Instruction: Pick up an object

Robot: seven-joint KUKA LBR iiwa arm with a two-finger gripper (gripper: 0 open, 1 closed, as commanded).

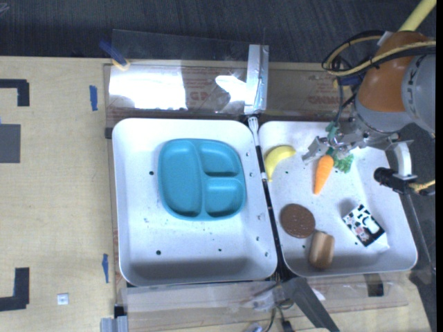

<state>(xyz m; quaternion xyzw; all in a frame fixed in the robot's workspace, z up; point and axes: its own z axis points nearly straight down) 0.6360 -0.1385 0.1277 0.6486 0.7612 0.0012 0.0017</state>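
In the right bin [398,254] lie an orange carrot [322,174] with a green top, a yellow lemon [278,158], a round brown cookie [297,220], a tan bread roll [321,248] and a black-and-white patterned packet [363,225]. My gripper [336,142] hangs over the bin's far side, directly above the carrot's leafy end. The grey wrist and orange band [387,81] rise behind it to the upper right. Whether the gripper touches the carrot is unclear from this angle.
The left bin [138,254] holds a blue divided plate [203,178]. A clear plastic panel [187,81] stands behind the bins. Yellow and black cables [353,50] loop near the arm. A black bracket [394,178] juts over the right bin's right side.
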